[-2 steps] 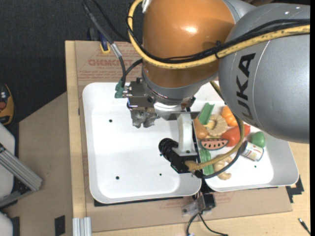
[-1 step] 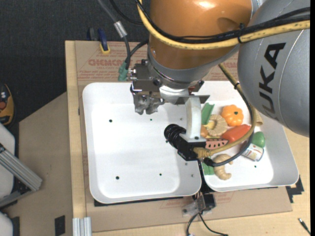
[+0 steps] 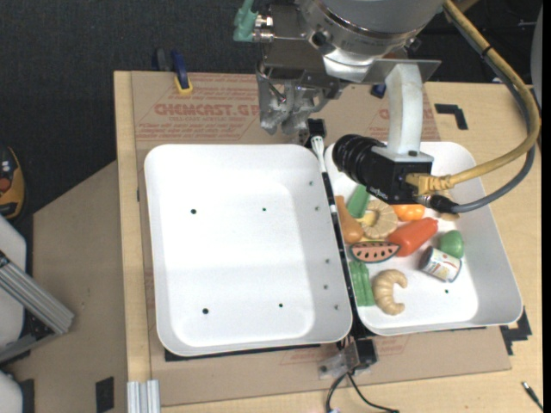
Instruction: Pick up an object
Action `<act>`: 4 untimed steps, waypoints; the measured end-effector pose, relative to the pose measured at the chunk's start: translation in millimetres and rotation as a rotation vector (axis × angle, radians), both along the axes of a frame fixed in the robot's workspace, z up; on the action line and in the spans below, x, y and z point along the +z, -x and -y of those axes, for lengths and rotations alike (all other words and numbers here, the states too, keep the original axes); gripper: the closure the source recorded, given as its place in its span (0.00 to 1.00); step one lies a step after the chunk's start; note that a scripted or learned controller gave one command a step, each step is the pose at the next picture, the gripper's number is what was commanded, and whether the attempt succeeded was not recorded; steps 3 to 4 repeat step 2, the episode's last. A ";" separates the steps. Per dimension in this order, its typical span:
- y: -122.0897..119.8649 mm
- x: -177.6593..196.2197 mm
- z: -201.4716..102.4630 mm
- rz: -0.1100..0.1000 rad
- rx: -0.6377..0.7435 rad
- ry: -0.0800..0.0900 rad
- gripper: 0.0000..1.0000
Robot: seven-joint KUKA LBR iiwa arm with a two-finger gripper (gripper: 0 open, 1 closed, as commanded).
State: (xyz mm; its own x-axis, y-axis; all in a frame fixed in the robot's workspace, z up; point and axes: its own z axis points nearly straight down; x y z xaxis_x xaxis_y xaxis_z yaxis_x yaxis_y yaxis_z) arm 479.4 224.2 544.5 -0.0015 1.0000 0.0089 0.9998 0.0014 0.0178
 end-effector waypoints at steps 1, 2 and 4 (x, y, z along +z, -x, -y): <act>1.6 -142.1 0.0 -0.031 -0.003 0.016 1.00; 0.0 -81.6 -0.3 -0.011 0.000 0.006 1.00; 0.0 -81.6 -0.3 -0.011 0.000 0.006 1.00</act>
